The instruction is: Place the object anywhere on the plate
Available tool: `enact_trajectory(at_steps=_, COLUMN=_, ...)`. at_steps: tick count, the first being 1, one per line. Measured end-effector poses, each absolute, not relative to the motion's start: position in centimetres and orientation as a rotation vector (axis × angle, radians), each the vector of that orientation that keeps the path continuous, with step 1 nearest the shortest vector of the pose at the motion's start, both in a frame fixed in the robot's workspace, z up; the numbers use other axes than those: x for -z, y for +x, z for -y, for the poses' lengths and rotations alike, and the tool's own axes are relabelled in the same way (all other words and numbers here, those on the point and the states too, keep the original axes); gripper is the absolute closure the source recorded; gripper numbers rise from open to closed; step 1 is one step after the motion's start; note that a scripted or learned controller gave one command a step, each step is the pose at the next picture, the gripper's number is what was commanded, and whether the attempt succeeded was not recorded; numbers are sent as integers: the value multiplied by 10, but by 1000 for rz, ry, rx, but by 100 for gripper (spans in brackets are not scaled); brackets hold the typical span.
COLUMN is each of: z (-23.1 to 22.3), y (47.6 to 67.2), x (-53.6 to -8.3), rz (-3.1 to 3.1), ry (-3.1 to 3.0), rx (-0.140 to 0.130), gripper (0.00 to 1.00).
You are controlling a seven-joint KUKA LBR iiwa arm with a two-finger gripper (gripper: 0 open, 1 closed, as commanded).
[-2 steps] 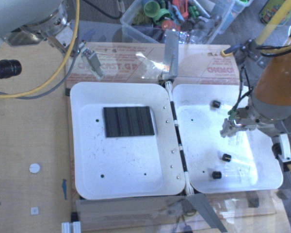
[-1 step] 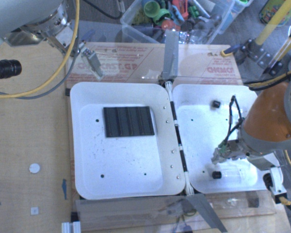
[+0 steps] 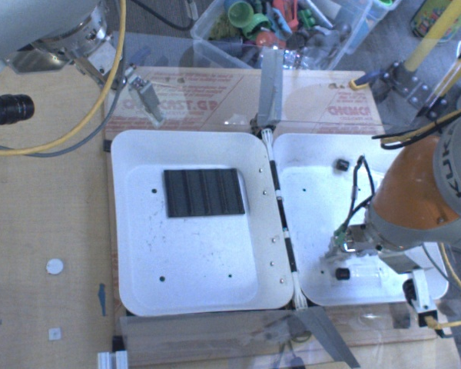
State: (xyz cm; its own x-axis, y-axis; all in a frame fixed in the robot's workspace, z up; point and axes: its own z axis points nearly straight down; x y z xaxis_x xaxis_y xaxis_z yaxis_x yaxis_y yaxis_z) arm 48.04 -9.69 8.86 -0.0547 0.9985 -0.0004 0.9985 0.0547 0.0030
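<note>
While gripper [image 3: 346, 261] sits in right bin [image 3: 315, 167], plate [image 3: 204, 192] lies well left.

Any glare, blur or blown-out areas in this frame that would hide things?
Camera view: the right bin floor is overexposed near the gripper, washing out detail there; the left bin is bright, yet the dark ribbed plate reads clearly; the arm casts little shadow; the clear tub of toys looks slightly soft.
</note>
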Motion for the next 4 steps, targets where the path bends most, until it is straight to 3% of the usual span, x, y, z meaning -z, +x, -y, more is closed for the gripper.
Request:
enact_trajectory(at_steps=3, z=97, y=482, x=-116, rz=-2270, ry=2160, rx=-8, gripper=100)
enact_trajectory(at_steps=4, z=94, y=481, x=-89, rz=-2582, ry=1785, rx=-6, gripper=100)
